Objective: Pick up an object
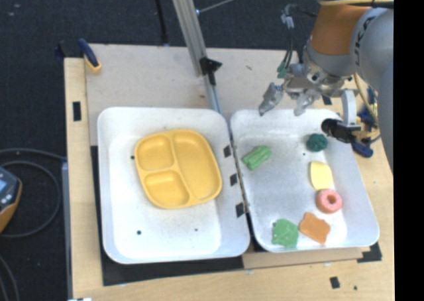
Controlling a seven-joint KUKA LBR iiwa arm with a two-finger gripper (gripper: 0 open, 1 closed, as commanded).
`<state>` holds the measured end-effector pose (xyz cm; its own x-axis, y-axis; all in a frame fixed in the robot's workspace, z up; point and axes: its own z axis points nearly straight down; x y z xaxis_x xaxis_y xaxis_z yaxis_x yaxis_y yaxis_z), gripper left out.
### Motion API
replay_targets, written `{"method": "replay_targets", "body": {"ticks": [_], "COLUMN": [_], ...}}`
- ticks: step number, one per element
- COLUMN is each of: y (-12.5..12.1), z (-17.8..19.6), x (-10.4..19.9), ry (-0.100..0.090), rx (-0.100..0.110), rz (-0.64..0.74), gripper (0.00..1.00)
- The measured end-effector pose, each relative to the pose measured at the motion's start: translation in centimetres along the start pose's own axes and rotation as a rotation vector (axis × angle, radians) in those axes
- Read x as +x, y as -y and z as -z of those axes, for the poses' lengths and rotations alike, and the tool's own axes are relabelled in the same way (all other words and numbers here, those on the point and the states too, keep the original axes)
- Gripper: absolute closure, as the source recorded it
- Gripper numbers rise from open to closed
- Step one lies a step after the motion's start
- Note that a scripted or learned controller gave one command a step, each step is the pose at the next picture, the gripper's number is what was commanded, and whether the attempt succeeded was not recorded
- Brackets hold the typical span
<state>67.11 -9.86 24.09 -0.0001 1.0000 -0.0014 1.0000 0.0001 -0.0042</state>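
Claw (285, 102): it is hanging over the far edge of the right bin (351, 227), its two fingers spread apart with nothing between them.
Arm: the grey arm with its orange band is reaching in from the right, above the far right corner of the worktop (146, 74).
Right bin contents: a green ridged piece (256, 157) is lying toward the left side; a dark green round piece (317, 141) is sitting at the far right; a yellow block (320, 175), a pink ring (328, 201), an orange piece (315, 227) and a green leafy piece (285, 233) are lying toward the near right.
Left bin (119, 227): it is holding a yellow divided plate (177, 168).
Progress: nothing is being gripped or lifted yet; every item is resting on the bin floor.
Remaining: by my judgement the claw is needing to settle over one item, descend, close and lift; the ridged piece and the round piece are lying nearest it.
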Motion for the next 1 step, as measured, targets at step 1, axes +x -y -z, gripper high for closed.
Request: {"method": "replay_targets", "body": {"ticks": [1], "y": [-0.16], "z": [-6.34], "x": [-0.09], "ry": [0.000], "rx": [-0.001], "rz": [-0.002], "gripper": [0.00]}}
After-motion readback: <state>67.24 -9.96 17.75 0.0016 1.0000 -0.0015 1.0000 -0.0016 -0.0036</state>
